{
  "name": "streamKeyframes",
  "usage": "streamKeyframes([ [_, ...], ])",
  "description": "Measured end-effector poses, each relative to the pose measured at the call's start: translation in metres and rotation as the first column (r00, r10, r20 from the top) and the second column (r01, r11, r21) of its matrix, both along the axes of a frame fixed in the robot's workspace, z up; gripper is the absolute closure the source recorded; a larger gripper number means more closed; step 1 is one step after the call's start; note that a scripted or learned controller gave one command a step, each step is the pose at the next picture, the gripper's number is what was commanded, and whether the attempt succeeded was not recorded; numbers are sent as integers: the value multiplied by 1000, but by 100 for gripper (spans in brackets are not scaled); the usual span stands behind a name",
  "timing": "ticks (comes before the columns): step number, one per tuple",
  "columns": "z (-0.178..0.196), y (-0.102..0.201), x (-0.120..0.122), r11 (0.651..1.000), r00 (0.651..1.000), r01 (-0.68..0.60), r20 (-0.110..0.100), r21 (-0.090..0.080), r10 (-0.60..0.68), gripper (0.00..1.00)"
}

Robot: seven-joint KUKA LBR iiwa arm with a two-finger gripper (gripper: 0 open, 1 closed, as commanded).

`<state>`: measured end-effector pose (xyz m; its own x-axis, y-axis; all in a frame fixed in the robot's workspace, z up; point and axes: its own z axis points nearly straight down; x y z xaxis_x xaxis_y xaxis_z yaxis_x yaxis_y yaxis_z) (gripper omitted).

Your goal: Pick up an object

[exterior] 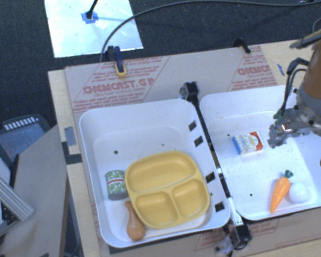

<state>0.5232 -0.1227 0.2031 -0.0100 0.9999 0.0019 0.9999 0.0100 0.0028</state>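
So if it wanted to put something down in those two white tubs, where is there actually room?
The left white bin is bare along its far half, crowded nearer by the yellow divided plate, green can and wooden pear. The right white bin is bare between the small white carton and plastic carrot.

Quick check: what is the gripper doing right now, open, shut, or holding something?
Gripper: cannot be told; it hangs over the right bin, just right of the small carton, with nothing seen held.
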Motion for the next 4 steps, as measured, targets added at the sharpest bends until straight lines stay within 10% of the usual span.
streamKeyframes([
  [4,-12,216,-2,1000,1000,1,-2,0,-1,100],
])
